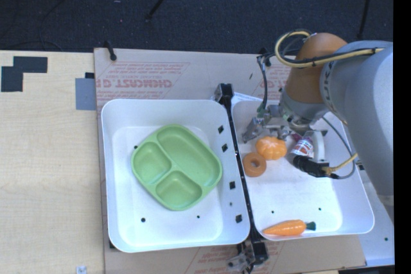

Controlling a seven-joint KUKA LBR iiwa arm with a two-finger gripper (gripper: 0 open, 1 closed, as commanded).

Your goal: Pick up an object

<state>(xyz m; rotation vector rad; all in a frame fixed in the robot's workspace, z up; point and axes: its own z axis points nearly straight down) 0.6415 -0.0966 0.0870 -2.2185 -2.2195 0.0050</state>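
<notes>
The arm [350,83] is reaching in from the right and leaning down over the far end of the right bin [334,199], with its end effector [277,128] hanging low just above an orange fruit [271,148]; whether it is apart or together I cannot tell, and nothing is showing clamped in it. The fruit is lying near the far left of that bin, with a brown ring-shaped doughnut [255,165] touching it on the near left side. A small red and white item [303,147] is sitting just right of the fruit, partly under the wrist. A carrot [287,228] is lying flat along the bin's near edge, well apart from the others. In the left bin [122,215], a green divided plate [176,167] is resting slantwise on the floor. Both bins are sitting side by side on the counter [45,170].
</notes>
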